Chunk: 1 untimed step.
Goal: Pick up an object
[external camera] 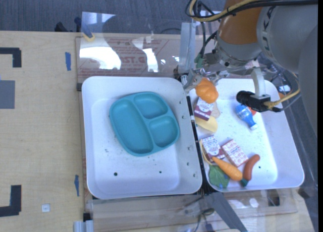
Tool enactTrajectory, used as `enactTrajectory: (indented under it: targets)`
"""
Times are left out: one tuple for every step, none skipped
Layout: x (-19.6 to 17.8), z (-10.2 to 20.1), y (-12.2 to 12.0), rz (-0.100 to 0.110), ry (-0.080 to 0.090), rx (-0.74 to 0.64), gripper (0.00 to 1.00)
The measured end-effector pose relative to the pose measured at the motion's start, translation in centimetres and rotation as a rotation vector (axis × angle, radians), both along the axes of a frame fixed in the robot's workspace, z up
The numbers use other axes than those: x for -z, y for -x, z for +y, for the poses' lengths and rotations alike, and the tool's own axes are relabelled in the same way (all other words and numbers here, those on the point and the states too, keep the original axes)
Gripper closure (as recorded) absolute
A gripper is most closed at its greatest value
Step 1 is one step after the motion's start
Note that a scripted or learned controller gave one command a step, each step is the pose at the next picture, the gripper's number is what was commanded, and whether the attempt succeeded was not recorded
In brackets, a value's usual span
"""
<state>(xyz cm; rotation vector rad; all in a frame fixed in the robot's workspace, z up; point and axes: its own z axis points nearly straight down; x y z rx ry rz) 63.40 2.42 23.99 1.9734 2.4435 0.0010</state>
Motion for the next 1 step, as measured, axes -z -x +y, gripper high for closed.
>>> enactTrajectory:
  targets:
    - [3.93,-4.46,-2.75,0.002,0.002,0.105,1.0]
